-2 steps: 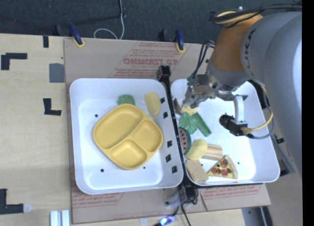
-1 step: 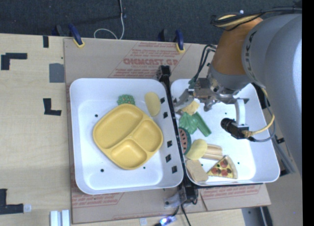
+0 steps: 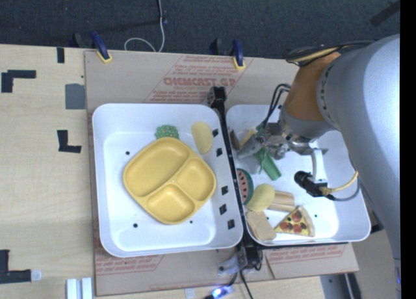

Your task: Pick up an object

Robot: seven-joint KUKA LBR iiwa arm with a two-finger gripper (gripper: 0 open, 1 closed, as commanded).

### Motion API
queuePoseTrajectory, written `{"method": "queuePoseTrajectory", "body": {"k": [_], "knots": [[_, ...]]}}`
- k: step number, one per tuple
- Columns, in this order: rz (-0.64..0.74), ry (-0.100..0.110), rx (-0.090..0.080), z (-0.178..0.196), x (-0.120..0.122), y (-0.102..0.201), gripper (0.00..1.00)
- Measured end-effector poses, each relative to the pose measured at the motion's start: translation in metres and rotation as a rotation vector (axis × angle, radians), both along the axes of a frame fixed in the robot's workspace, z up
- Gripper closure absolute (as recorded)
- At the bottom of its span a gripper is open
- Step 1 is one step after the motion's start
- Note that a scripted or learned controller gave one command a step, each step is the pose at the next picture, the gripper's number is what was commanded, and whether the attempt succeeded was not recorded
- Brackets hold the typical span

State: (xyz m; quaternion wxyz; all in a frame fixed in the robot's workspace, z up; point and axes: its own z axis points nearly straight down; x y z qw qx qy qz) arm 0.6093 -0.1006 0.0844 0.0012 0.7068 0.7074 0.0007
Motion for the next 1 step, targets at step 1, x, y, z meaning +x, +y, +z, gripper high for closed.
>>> {"method": "queuePoseTrajectory", "body": {"k": [1], "knots": [[0.001,0.002,-0.001,0.0104,-0.0008,0.0006,1.0]]}}
